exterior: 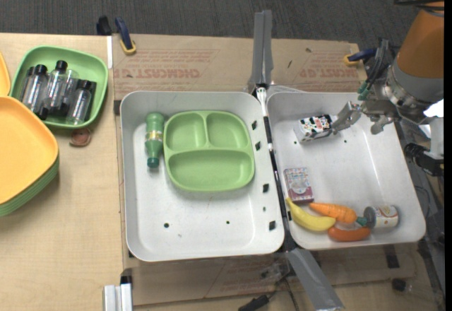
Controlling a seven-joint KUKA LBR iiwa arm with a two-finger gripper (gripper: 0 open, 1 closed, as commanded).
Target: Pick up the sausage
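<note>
Along the right bin's [332,242] near edge lies the reddish-orange sausage [348,234], beneath a carrot [333,211]; the gripper [351,115] hovers at the far edge, jaws' state unclear, so descend vertically beside the carrot.

We see the tabletop [70,232] bearing two white bins [201,232], with orange plates [25,154] left of them.

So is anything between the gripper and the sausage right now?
No. The gripper hangs at the right bin's far edge; bare floor runs to the sausage at the near wall, carrot touching its far side.
</note>
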